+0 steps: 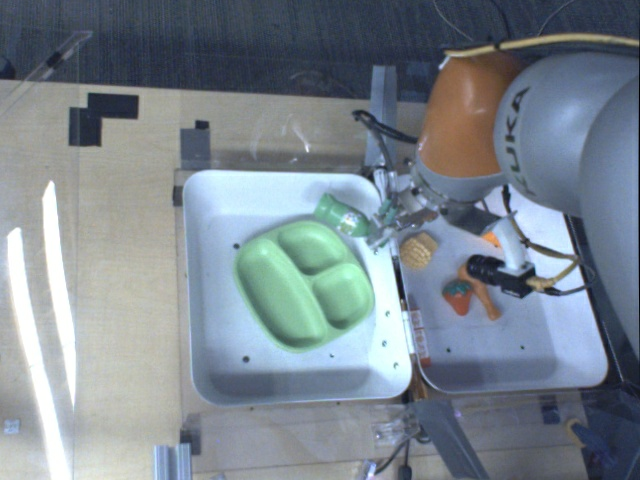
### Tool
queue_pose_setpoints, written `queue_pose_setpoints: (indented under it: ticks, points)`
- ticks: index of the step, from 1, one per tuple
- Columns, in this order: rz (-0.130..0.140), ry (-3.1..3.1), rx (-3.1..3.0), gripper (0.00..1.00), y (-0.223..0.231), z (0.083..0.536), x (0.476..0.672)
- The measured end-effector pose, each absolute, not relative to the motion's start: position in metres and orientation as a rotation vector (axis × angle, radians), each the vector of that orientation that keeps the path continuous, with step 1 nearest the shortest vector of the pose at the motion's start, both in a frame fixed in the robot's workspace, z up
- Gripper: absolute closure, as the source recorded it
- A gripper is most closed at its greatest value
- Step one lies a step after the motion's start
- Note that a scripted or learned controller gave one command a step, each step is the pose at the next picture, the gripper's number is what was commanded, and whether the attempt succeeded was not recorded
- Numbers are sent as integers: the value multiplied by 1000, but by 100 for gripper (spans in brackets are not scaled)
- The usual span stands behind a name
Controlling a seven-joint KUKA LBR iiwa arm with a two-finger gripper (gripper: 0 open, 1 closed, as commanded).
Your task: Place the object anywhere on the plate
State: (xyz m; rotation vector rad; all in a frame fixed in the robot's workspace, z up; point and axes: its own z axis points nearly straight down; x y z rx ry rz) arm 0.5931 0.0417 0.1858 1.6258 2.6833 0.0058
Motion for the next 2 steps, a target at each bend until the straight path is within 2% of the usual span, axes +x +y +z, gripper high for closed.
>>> queue_pose_setpoints:
  ticks: [1, 2]
  points:
    - [6, 2638, 1699, 100, 77, 186, 586]
    - [7, 2637, 1700, 0, 76, 186, 586]
